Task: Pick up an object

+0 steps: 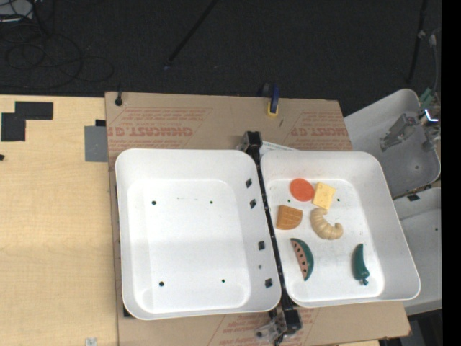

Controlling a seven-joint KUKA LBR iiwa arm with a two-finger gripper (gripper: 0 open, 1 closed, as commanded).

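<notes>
Cardboard-covered bench [180,125], left bin [187,244], right bin [335,276] holding tomato [302,189], cheese [324,195], toast [289,217], croissant [325,224], watermelon slice [303,258], green pepper [359,263]

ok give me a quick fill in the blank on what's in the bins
1. All the toy food items lie in the ____ bin as the camera sees it.
2. The round red piece sits directly beside a ____ cheese block.
3. The croissant lies between the cheese block and the watermelon slice, while the ____ pepper lies nearest the bin's right wall.

Missing words: right; yellow; green
</notes>
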